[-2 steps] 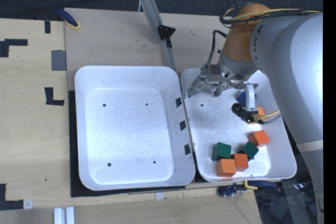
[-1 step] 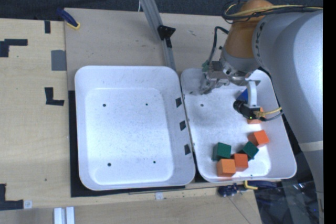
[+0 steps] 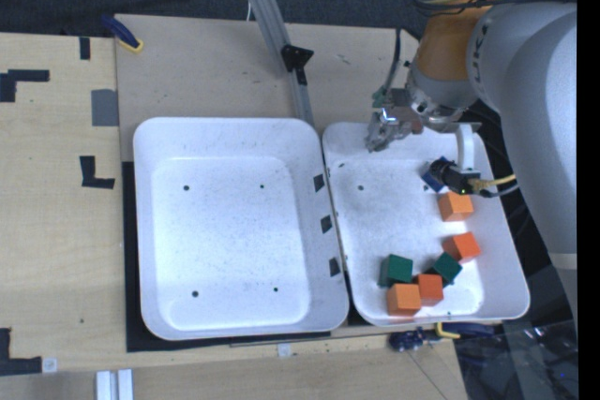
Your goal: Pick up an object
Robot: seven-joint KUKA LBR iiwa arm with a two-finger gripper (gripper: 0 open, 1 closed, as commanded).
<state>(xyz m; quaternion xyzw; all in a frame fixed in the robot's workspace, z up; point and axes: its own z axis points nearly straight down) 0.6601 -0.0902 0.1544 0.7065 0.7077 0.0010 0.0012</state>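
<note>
- Pale wooden bench point(image 3: 56, 229) under me, dark floor beyond it, and two shallow white bins side by side on a black mat; I take the right bin point(image 3: 375, 192) as my landmark.
- My gripper point(image 3: 382, 134) hangs over the far left corner of the right bin, close to its rim; nothing sits between its tips, and whether they are wide or narrow I cannot tell from this slant.
- Nothing is picked yet, as I judge it: every block lies on the bin floor, so the whole reach, descent and lift is left.
- Candidates, all in the right bin: an orange block point(image 3: 456, 206) by its right wall, with a small blue block point(image 3: 438, 174) just beyond it; another orange block point(image 3: 461, 246) further toward the near end.
- At the near end sits a tight cluster: a green block point(image 3: 397, 269), a dark green block point(image 3: 446, 268), and two orange ones point(image 3: 405, 298) touching or nearly so.
- The cluster looks awkward to get around; the lone orange block by the right wall seems the easier target.
- The left bin point(image 3: 230, 225) lies just beside the right bin, and a grey metal bar point(image 3: 267, 9) slants down toward the gap between them, near my gripper.
</note>
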